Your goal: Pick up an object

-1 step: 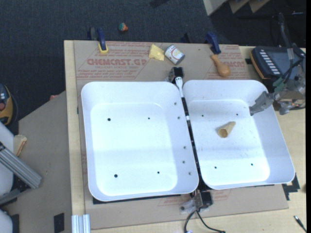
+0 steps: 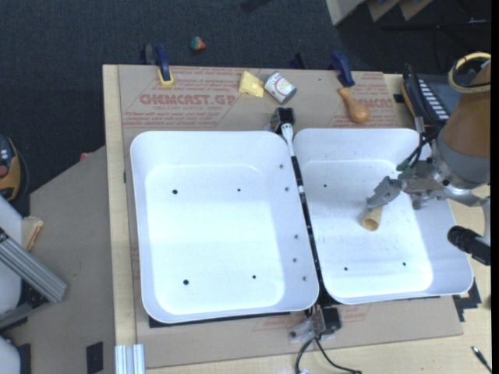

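A small tan, cork-like piece (image 2: 370, 222) lies on the floor of the right bin (image 2: 351, 150), a little right of its middle. My gripper (image 2: 381, 195) reaches in from the right and hovers low over that bin. Its grey tip sits just above and beside the tan piece, very close to it. Whether the two touch is not visible. The arm's orange band (image 2: 470, 127) is over the bin's right rim.
The left bin (image 2: 156, 162) lies beside the right one, with a black divider strip (image 2: 300, 201) between them. Behind the bins on the board lie a yellow chunk (image 2: 251, 85), a small white cylinder (image 2: 280, 88) and a wooden piece (image 2: 355, 107). Blue clamps (image 2: 164, 65) stand at the back edge.
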